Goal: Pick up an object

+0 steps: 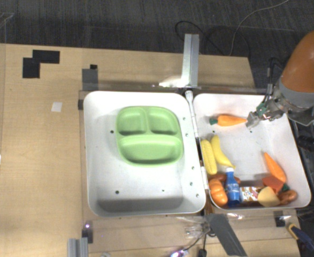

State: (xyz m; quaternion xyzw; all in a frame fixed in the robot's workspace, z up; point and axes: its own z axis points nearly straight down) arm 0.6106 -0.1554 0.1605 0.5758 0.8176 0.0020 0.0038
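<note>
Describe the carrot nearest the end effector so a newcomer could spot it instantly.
Start at the right bin, the one without the green tray. Along its far wall lies a carrot, pointing sideways, its orange end toward the end effector. Unlike the other carrot, which lies at a slant near the right wall beside the pile of toys, this one lies alone.

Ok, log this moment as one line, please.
gripper: at carrot tip, right bin | grasp: unconfirmed | green tray: left bin
</note>
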